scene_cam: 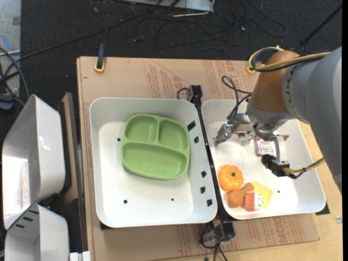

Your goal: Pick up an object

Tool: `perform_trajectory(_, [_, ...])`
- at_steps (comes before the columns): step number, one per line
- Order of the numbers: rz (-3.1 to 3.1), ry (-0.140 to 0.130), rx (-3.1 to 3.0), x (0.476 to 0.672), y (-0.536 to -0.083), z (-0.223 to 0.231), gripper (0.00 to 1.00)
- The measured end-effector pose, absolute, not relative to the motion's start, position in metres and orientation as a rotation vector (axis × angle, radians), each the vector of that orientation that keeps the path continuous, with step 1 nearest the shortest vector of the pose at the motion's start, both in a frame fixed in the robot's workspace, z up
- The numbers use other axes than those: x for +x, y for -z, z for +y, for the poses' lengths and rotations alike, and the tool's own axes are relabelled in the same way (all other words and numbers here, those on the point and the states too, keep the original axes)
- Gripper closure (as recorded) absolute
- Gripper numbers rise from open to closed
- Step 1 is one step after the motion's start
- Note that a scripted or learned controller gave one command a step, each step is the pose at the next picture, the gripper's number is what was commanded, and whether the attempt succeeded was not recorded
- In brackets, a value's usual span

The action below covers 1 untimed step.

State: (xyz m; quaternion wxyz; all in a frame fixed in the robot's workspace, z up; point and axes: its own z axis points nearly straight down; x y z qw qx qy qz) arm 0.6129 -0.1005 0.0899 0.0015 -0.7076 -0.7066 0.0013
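I cannot tell how the jaws stand; the gripper (239,132) sits low in the right bin (310,192). Near it lie a small orange pumpkin (230,177) and a yellow wedge (262,192). The left bin (106,194) holds a green divided plate (156,146).

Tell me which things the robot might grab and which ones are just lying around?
For the job:
gripper
orange toy pumpkin
yellow wedge
pink block
right bin

Just lying about:
green divided plate
left bin
yellow-handled clamp
cables on the floor
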Motion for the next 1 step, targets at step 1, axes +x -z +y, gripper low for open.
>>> perform_trajectory(1, [-2.22,0.0,-2.225,0.614,-0.1024,-0.1007,1.0])
